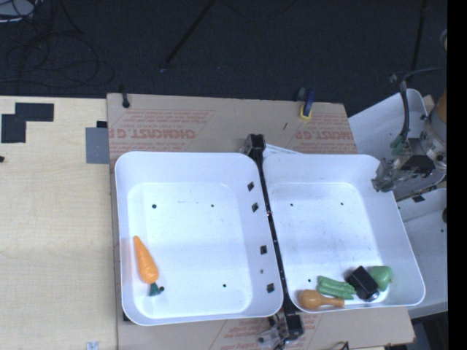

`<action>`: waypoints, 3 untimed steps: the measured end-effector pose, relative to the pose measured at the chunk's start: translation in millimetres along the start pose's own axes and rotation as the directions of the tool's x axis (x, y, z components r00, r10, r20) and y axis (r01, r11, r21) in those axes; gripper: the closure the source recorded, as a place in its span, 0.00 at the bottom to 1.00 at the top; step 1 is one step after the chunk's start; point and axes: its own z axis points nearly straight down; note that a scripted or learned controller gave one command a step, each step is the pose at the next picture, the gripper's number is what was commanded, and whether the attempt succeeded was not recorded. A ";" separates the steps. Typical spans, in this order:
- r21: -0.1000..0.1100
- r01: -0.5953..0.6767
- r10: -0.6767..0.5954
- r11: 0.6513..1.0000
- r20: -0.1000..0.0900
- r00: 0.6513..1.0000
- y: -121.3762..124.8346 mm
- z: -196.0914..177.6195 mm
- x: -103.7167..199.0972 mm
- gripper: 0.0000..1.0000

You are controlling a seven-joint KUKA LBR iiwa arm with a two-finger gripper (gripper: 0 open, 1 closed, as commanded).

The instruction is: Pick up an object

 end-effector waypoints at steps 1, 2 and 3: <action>0.006 -0.007 0.007 1.000 0.001 1.000 -41.3 -20.4 -42.7 1.00; 0.004 -0.004 0.004 1.000 0.000 1.000 -70.3 -49.5 -42.7 1.00; 0.006 -0.003 0.003 1.000 -0.001 1.000 -78.0 -53.9 -41.9 1.00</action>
